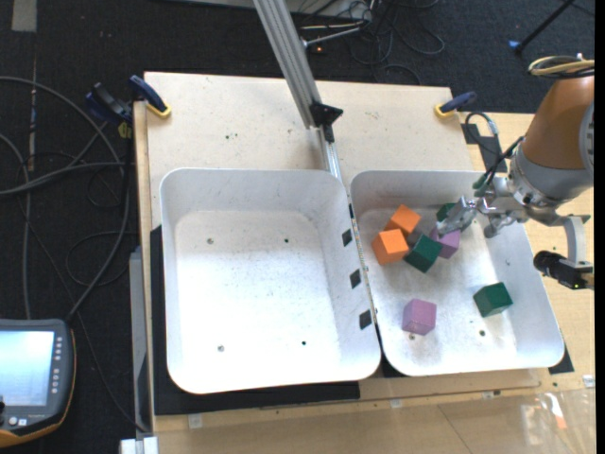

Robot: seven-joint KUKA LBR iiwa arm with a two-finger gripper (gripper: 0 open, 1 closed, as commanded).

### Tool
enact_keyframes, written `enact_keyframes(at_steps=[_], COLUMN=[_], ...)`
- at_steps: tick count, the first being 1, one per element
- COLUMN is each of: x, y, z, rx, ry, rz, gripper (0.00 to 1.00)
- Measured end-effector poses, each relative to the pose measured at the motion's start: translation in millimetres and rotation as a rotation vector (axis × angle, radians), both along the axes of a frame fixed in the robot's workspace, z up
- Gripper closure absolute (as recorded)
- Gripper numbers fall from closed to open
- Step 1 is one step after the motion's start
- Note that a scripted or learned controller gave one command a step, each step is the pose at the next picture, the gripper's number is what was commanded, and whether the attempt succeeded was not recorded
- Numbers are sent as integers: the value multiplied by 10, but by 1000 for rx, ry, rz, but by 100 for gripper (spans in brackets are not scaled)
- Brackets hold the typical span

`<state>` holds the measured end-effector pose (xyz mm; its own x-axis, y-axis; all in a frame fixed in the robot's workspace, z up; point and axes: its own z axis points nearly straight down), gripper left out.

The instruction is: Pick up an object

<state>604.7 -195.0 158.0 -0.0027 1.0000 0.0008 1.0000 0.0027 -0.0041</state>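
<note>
1. Grey metal gripper (459, 218) sits low in the right bin (534, 348), among the upper cluster of blocks; how wide it stands cannot be told, nor whether it grips anything.
2. Two orange blocks (405, 219) (389, 245) lie side by side just left of it.
3. Two green blocks: one (423, 253) below the gripper, one (492, 299) apart.
4. Two purple blocks: one (450, 243) beside the gripper, one (420, 316) lower.
5. Left bin (189, 253) sits alongside on the bench (236, 112).

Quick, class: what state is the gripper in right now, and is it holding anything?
Gripper: low in the right bin by the clustered blocks; open or shut cannot be told, and no block is seen held.
</note>
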Motion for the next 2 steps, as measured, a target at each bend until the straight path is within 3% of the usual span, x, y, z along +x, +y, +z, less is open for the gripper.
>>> enact_keyframes(at_steps=[1, 2], x=[-18, 0], y=[-25, -45], z=[-393, -250], rx=[3, -4], ry=[-12, -20], rz=[-4, -2], gripper=[0, 100])
